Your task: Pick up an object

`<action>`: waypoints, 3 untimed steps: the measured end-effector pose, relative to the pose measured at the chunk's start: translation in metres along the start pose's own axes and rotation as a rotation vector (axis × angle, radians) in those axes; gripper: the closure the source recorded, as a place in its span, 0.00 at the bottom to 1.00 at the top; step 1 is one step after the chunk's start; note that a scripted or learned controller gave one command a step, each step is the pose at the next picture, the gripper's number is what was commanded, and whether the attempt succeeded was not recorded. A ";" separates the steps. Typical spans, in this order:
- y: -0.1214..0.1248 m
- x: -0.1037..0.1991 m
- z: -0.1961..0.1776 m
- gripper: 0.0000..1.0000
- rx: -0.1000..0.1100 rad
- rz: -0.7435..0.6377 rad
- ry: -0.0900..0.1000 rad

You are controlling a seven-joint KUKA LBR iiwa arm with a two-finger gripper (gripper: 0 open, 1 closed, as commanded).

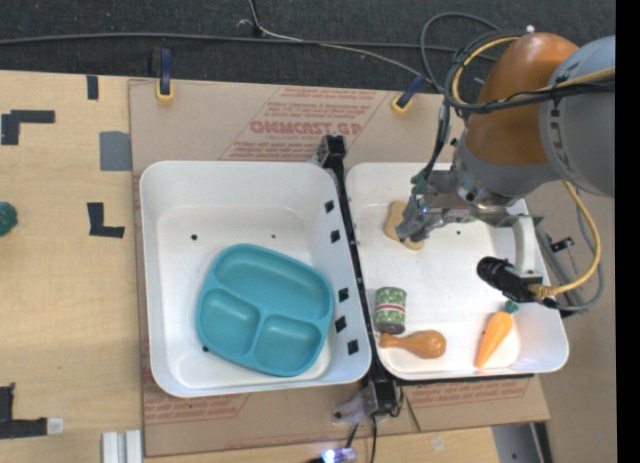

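Tan and kinda lumpy, there's a small object (398, 219) sitting at the back-left corner of the right bin (455, 356), and my end effector (417, 226) is parked right on top of it. From this angle I honestly can't tell how the end effector is set or whether anything is actually grabbed, the wrist hides most of it.

Other stuff in that bin: a green-labelled can (390, 307) by the left wall, a brownish pear-shaped thing (417, 343) just in front of it near the front edge, and an orange carrot (493, 338) toward the front-right corner. The left bin (170, 191) has a teal divided tray (263, 309).

If I'm going for the tan piece, my guess is the tricky bit is how close it sits to the bin's back wall and the divider. I'd center over it, come straight down, and not lift until the grip is confirmed. A slow vertical lift should avoid dragging it against the wall.
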State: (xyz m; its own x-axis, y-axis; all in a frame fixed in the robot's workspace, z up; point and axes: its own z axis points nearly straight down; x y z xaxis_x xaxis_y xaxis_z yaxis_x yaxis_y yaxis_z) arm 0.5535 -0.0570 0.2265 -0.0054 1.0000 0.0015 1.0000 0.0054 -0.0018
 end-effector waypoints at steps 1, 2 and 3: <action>-0.009 0.055 -0.009 1.00 0.000 -0.002 0.000; -0.022 0.103 0.004 1.00 0.002 0.000 -0.001; -0.040 0.148 0.008 1.00 0.002 0.000 -0.001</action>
State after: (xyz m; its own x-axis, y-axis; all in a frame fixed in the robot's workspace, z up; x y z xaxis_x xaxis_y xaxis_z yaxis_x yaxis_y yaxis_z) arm 0.5129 0.0906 0.2186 -0.0052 1.0000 0.0002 1.0000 0.0053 -0.0038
